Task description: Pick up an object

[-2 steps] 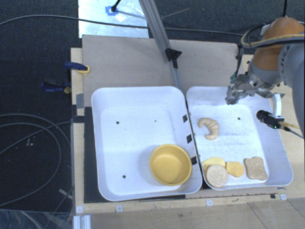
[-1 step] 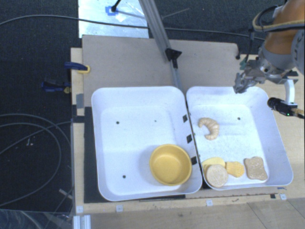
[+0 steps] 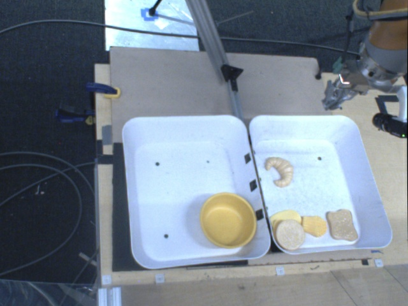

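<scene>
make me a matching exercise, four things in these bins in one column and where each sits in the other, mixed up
Things:
1. yellow bowl
2. croissant
3. slice of bread
4. gripper

Places:
A. middle of the right bin
B. above the right bin's far rim, over the bench
C. near right corner of the left bin
D. near right corner of the right bin

Pairs: 1-C, 2-A, 3-D, 4-B

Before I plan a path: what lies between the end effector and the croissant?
Camera view: just the right bin's rim and bare floor separate end effector from croissant.
</scene>
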Available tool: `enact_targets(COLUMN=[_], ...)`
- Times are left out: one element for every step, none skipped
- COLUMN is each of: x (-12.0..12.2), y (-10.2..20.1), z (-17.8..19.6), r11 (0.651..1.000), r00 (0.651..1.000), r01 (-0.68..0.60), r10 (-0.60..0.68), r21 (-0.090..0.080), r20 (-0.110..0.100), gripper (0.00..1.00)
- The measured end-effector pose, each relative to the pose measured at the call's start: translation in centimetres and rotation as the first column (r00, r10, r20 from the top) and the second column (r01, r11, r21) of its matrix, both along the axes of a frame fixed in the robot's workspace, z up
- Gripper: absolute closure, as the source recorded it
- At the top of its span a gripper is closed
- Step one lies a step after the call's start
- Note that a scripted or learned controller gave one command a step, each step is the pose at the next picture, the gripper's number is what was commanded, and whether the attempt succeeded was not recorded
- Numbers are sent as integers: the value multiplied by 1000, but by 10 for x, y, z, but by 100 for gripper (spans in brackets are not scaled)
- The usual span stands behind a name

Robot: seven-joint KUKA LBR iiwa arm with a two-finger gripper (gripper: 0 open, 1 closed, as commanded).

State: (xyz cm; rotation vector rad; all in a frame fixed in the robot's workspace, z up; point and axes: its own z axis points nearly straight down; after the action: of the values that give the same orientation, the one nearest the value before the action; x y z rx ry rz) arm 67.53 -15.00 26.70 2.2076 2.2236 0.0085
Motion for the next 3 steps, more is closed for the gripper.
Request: enact_targets(x=[1,-12,-23], y=[0,52,98], z=[-3,-18,-14], r11=[1000,1000,1000], r00=[1000,1000,1000], r01=[0,-1,-3], r10=[0,1,3], r21=[0,2,3], r20=[-5,-10,-8], gripper=[100,100,100])
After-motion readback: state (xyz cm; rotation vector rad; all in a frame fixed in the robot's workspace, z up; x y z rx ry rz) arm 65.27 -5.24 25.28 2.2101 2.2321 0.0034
